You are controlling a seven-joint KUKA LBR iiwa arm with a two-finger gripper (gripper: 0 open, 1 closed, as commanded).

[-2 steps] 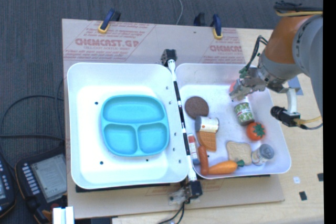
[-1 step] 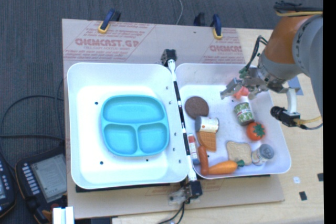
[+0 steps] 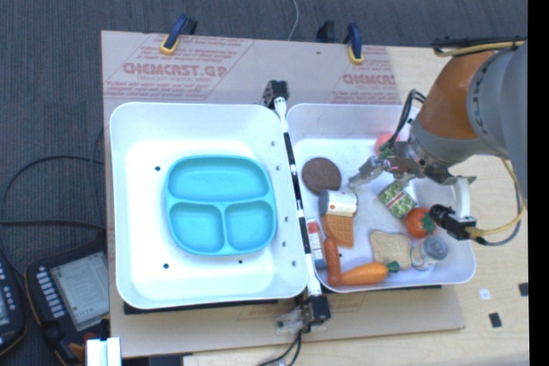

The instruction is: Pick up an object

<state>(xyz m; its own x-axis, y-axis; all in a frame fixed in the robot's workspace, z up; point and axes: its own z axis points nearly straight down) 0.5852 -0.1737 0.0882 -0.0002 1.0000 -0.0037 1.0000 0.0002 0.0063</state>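
Toys are crowding the right bin (image 3: pixel 463 274): a carrot (image 3: pixel 360 273) at six o'clock, a brown disc (image 3: pixel 322 174) at nine. The tool (image 3: pixel 383 168) is hanging over the bin's middle, probably lining up a grab; whether it is gripping anything, I cannot tell. The blue plate (image 3: pixel 221 203) is sitting in the left bin (image 3: pixel 129 184).

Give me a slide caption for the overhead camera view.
KUKA arm's gripper hovers over toy food in the right bin; blue divided plate sits in the left bin.
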